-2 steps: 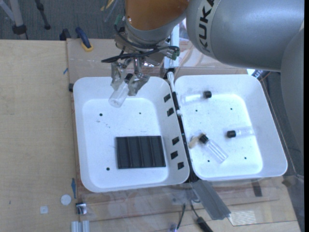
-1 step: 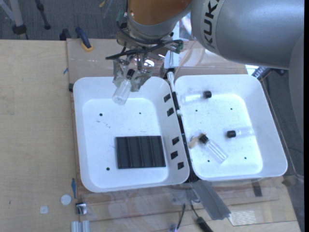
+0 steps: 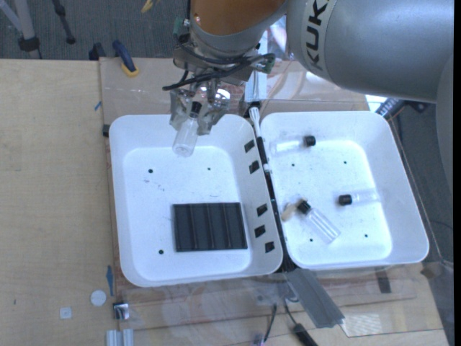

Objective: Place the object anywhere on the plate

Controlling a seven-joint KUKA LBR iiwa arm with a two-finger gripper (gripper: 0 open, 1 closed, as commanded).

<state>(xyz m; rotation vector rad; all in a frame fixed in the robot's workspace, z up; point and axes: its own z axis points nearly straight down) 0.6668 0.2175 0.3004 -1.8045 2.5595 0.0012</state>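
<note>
Just inside the left bin's (image 3: 119, 193) far rim, the gripper (image 3: 193, 117) holds a vial (image 3: 185, 138).

robotics lab, kuka arm (image 3: 374, 27), white bins (image 3: 137, 265)

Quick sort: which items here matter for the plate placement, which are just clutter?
In play:
- gripper, over the left bin's far end
- clear vial, between its fingers
- black ridged plate, in the left bin

Lying about:
- three clear vials with black caps in the right bin
- blue clamp on the bench beyond the bins
</note>
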